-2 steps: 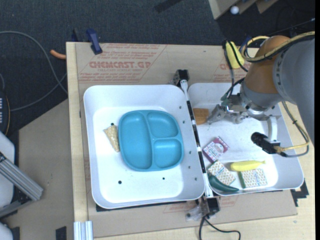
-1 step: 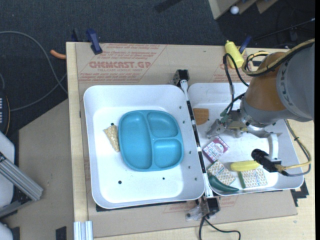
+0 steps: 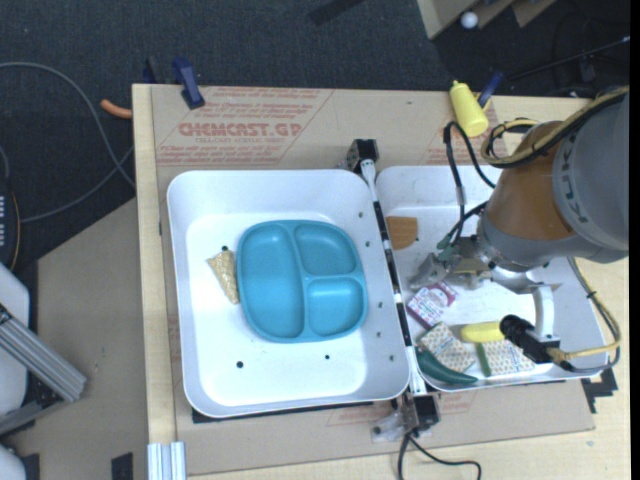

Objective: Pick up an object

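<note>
Though flat and light, packet (image 3: 432,303) probably slippery; best pinched at an edge. Gripper (image 3: 447,264) just above it, grip state unreadable.

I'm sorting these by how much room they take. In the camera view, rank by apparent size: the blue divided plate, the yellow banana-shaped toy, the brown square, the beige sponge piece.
1. blue divided plate, far the largest.
2. beige sponge piece and yellow banana-shaped toy: look alike, not ranked.
3. brown square, slightly smaller, partly hidden by the bin wall.
</note>
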{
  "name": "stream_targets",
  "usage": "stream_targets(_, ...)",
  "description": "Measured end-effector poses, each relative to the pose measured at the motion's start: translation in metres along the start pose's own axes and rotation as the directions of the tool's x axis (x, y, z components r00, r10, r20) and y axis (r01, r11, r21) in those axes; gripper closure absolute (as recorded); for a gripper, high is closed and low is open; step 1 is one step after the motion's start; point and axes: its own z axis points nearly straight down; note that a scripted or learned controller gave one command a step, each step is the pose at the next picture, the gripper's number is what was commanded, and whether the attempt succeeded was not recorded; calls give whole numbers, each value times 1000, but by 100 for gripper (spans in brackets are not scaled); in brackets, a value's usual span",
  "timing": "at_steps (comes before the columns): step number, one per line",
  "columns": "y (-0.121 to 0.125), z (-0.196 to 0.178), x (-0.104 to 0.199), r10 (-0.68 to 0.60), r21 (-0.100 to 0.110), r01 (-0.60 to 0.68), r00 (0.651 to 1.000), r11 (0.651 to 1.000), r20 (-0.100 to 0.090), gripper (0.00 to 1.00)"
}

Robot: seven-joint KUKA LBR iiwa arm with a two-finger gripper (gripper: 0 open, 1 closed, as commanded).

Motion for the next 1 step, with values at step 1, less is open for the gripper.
stream_targets(1,24,0,-7,0,-3,0,1000,1000,2,0)
